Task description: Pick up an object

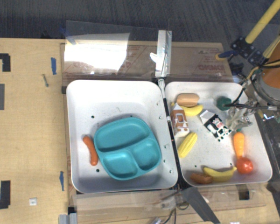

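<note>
Orange carrot (pixel 239 143) lies lengthwise up-down in the right bin (pixel 266 171), just beside the end effector (pixel 237 120), whose grip state I cannot tell.

Teal tray (pixel 127 147), orange sausage (pixel 90 150), yellow corn (pixel 187 144), orange carrot (pixel 239 144), red tomato (pixel 244 165), 2 white bins (pixel 79 97).

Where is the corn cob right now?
The corn cob lies in the right bin, near its left wall, below the small box and above the banana.
</note>
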`<state>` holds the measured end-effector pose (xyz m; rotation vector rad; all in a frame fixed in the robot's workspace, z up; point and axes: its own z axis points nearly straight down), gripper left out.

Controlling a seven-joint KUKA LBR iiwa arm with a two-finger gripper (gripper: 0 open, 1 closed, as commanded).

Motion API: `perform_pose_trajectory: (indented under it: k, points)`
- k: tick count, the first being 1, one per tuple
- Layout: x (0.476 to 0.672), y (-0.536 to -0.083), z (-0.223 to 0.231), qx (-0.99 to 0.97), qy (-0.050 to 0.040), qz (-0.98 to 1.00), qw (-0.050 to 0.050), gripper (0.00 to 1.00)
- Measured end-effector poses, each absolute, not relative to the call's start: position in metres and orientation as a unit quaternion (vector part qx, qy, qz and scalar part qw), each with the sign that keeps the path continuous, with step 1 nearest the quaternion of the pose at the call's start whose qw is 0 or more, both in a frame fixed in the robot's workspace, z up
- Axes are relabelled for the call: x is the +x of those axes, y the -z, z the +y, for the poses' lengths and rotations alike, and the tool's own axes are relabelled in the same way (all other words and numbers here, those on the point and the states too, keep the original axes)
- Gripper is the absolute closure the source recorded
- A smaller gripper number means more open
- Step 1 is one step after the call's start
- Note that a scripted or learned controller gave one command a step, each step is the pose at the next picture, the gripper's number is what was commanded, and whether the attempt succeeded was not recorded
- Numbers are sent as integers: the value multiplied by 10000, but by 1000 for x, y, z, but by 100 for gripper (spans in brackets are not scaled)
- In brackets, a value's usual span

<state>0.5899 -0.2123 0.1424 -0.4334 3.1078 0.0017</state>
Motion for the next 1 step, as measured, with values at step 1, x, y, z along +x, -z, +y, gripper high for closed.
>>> perform_pose_trajectory:
  k: [1]
  points:
    - [590,-143,-213,-1380,0,9904,30,0]
